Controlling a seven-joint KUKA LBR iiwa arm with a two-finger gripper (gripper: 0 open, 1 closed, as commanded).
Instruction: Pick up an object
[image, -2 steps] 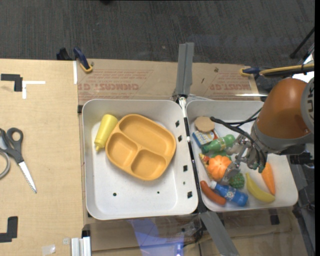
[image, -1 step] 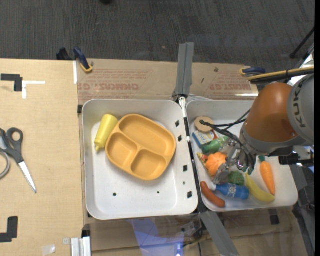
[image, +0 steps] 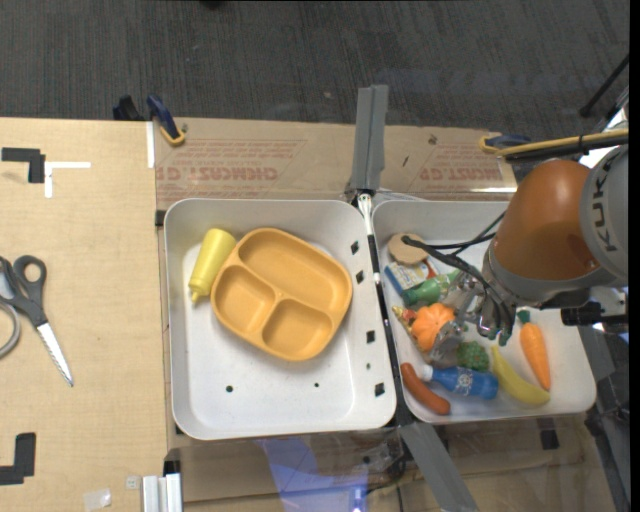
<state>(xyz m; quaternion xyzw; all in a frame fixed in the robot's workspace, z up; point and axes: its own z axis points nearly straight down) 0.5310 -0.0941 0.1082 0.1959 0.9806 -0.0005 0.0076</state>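
Your gripper (image: 478, 318) sits low in right bin (image: 575, 400), among toy food beside orange pumpkin (image: 433, 325); finger state unreadable, grasp cannot tell.

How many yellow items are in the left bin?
2: a yellow bottle lying by the left wall of the left bin, and a yellow divided plate beside it near the middle. Nothing seems hidden there.
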